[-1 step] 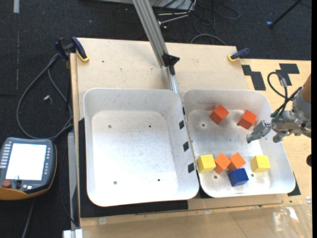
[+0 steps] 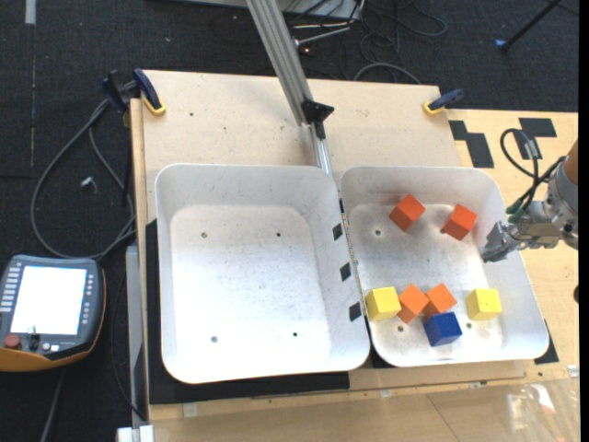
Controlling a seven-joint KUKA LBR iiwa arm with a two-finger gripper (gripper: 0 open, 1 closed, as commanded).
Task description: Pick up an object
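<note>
The desk carries 2 white bins: the left bin and the right bin, which holds 7 blocks. The pincer sits at the right bin's right wall; whether it is apart or together I cannot tell. Nearest it lies an orange block, standing apart from its neighbours. A good try would centre over that block, square to its faces, before descending.

Left bin open — blocks cluster right.
</note>
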